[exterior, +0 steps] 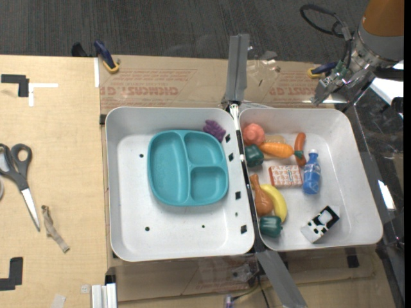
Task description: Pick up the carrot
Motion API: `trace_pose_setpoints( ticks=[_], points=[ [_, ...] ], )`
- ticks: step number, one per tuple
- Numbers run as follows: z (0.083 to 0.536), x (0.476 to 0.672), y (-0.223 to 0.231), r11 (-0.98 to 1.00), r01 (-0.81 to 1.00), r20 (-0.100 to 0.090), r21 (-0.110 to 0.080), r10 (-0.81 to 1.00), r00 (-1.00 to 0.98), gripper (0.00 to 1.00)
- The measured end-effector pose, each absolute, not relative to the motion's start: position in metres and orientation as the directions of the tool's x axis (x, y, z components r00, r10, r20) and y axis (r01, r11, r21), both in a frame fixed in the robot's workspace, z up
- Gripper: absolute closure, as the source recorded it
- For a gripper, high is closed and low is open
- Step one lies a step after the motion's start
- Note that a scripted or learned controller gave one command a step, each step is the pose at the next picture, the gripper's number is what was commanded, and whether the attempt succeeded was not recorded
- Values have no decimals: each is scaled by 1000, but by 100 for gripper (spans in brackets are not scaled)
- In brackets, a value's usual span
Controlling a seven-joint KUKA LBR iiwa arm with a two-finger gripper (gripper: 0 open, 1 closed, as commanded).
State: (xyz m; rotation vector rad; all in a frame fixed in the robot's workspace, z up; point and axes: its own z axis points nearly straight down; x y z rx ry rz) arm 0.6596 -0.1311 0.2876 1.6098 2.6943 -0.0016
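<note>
The carrot (277, 149) is a short orange piece lying on its side in the back half of the right bin (359, 191), between a pink peach (254, 133) and a slim orange-and-red piece (299, 144). A dark green vegetable (253, 156) touches the carrot's left end. My gripper (323, 92) hangs over the cardboard just behind the right bin's back rim, up and to the right of the carrot and well apart from it. Nothing shows in its grasp.
The right bin also holds a blue bottle (311, 173), a red-and-white box (285, 176), a banana (278, 201), a brown piece (262, 197), a green pepper (270, 226) and a black-and-white block (321, 224). The left bin (125, 191) holds a teal divided plate (188, 167) and purple grapes (215, 129). Scissors (22, 178) lie far left.
</note>
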Motion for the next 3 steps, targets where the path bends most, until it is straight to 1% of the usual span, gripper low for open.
trace_pose_setpoints(
  ticks=[1,2,3],
  points=[
    [287,660,-131,474,881,-3,0,881,-474,0],
    [191,659,-69,495,869,0,-1,869,-495,0],
    [137,576,-107,522,853,0,-1,853,-522,0]
  ],
)
